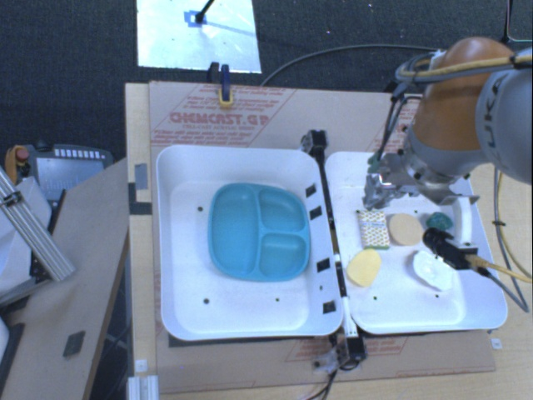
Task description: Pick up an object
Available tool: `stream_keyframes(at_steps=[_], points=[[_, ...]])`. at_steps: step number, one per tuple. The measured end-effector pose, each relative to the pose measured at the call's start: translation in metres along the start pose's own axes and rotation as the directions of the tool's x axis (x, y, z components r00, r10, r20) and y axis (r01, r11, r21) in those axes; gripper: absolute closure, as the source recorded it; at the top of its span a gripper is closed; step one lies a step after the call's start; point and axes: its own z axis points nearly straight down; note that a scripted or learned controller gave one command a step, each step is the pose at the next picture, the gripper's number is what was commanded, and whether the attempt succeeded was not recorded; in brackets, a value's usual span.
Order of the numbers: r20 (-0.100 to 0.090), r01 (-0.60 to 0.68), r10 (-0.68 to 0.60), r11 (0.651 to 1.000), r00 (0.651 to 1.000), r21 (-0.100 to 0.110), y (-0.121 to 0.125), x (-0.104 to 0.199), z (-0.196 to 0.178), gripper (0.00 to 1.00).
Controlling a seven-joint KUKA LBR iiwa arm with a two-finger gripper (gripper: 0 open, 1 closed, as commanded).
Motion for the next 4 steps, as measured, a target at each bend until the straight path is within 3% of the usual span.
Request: stream_keyframes(at_steps=[2,3,4], points=[[0.001,-0.002,0.002,1.000,1.000,-0.001,0.062,0.078,0.019,1.00],[-0.001,-0.001,0.001,1.000,1.000,-0.002,0.081,0.130,0.006,1.00],[0.001,-0.005,0.005,1.000,1.000,0.000,0.080,0.126,0.007,0.00]])
